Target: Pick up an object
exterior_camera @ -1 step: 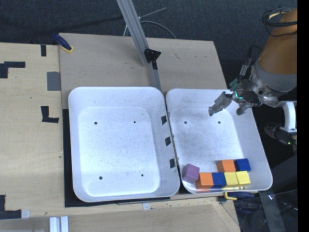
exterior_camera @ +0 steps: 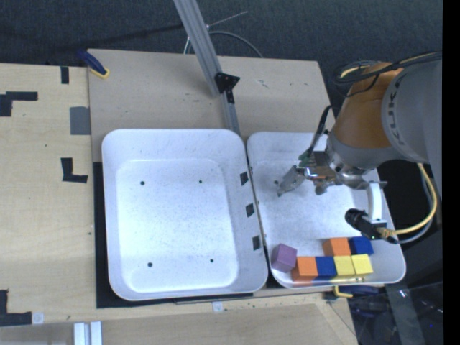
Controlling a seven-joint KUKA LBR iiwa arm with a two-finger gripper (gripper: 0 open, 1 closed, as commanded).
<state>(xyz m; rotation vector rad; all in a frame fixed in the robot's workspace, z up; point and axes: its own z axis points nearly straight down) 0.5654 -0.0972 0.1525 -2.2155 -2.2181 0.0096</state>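
Several small blocks lie along the near edge of the right bin (exterior_camera: 287, 149): a purple block (exterior_camera: 284, 256) at the left, then an orange block (exterior_camera: 307, 266), a blue block (exterior_camera: 325, 265) and yellow blocks (exterior_camera: 352, 265) in a row. Just behind that row sit another orange block (exterior_camera: 336, 247) and another blue block (exterior_camera: 361, 246). My gripper (exterior_camera: 290, 182) hangs over the middle of the right bin, pointing left, well behind the blocks and apart from them. Nothing shows in it.
The left bin (exterior_camera: 115, 149) is beside the right one, its rim meeting it at the centre. A slanted metal pole (exterior_camera: 198, 31) crosses the bench behind the bins. Black and yellow cables (exterior_camera: 402, 228) trail by the right bin's right edge.
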